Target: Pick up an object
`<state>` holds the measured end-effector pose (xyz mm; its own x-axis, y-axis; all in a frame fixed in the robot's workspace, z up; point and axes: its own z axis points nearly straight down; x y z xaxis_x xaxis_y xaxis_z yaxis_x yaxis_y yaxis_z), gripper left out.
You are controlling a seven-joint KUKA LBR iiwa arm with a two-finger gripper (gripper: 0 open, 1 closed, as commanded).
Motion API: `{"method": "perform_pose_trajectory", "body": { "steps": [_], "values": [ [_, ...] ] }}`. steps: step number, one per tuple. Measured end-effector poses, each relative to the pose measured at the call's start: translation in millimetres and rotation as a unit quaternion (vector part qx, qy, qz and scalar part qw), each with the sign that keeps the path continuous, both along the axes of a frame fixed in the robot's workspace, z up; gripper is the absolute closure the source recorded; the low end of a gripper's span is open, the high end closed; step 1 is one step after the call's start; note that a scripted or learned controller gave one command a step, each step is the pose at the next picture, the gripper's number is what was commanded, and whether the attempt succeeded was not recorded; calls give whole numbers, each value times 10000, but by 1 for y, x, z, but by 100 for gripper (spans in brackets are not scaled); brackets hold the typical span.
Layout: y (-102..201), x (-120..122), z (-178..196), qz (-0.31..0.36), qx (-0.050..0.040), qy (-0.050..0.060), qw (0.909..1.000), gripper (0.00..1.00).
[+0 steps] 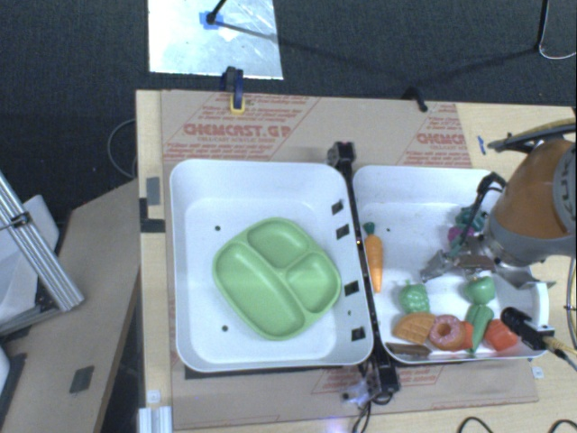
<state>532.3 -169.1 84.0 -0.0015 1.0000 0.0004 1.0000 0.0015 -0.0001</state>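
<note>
Camera view: you see the claw (431,269) low in the right bin (406,192), its thin fingers spread and pinching nothing, just above the green broccoli (414,297). The carrot (373,257) lies left of the claw by the bin's left wall. The donut (445,331) sits below it. The green sectioned plate (276,278) fills the left bin (207,197).

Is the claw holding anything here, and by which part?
Cannot be told: the claw hangs low in the right white bin, with nothing visibly between its tips.
</note>
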Motion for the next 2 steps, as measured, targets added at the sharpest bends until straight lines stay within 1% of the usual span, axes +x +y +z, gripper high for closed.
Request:
{"method": "perform_pose_trajectory", "body": {
  "steps": [1, 2],
  "values": [
    [0, 1, 11, 1, -3, -14, 10000, 100],
    [0, 1, 54, 11, -8, -25, 10000, 100]
  ]
}}
